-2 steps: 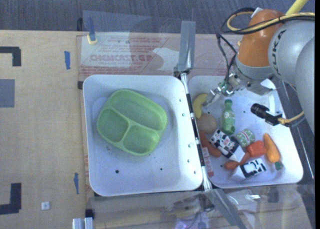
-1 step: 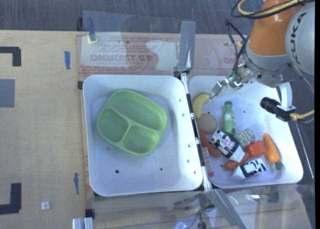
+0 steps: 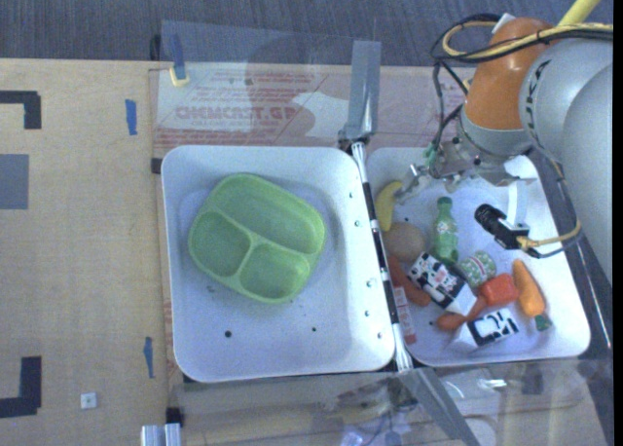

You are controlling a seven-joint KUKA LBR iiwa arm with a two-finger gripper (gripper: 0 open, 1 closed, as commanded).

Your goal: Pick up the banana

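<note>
Toys crowd right bin's point(image 3: 574, 337) front; banana point(image 3: 387, 203) hugs its left wall.

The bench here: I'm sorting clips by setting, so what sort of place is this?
Probably a robotics lab's pick-and-place test cell: two white bins, one with toy food like the banana, a cabled arm, and tape marks on the bench.

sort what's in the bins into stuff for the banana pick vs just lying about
For the job:
yellow curved banana
two-finger gripper

Lying about:
green three-compartment plastic plate
small green bottle
orange carrot
black-and-white cow-patterned carton
brown potato
</note>
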